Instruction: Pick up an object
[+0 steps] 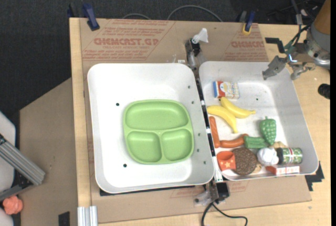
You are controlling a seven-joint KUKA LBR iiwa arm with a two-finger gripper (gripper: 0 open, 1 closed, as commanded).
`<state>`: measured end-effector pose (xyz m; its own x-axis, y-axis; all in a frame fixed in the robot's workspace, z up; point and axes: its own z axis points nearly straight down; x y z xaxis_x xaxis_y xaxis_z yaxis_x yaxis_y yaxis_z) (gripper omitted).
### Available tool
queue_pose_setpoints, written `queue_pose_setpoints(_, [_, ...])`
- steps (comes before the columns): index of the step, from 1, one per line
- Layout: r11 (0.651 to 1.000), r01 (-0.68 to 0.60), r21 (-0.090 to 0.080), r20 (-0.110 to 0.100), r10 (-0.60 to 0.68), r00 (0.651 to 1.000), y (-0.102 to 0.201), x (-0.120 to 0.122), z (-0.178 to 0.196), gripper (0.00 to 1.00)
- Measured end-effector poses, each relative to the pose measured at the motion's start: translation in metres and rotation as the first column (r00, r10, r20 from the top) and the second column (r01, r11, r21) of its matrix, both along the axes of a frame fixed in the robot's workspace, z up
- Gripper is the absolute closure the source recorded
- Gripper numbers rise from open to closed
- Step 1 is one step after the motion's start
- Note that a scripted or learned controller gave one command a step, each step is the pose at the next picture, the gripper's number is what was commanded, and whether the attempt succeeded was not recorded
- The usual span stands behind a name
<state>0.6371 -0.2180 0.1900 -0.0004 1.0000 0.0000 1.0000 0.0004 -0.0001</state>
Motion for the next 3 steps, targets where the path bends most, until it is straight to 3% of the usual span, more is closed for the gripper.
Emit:
queue_pose_setpoints(1, [1.0,0.0,0.012,-0.011,0.0,1.0,-0.002,-0.075,-0.107,0.0])
queue_pose_setpoints(2, [1.0,-0.004,0.005,-0.005,0.004,1.0,0.067,-0.11,-0.106,0.0])
queue_pose_setpoints(3, [1.0,-0.002,0.002,-0.001,0.002,1.0,0.111,-0.141,-0.105,0.0])
